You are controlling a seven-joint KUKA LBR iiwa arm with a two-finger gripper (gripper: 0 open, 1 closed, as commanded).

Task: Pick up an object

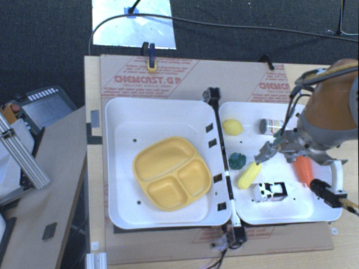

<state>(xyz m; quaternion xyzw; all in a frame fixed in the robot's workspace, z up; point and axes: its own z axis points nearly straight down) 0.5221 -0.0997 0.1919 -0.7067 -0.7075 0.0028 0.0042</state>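
Observation:
The right bin (297,210) holds several small items: a yellow lemon-like ball (233,127), a dark green lump (237,161), a long yellow piece (248,175), a black-and-white toy cow (269,191), an orange carrot (303,170) and a small can (270,126) lying on its side. My gripper (265,153) hangs over the middle of this bin, just above and to the right of the long yellow piece's upper end. Nothing is visibly held in it. The arm's orange band and wrist (331,111) cover the bin's right side.
The left bin (123,167) carries a yellow divided plate (171,172). A black clip divider (216,133) runs between the two bins. Cardboard lies beneath both bins, and a metal stand sits off the bench at far left.

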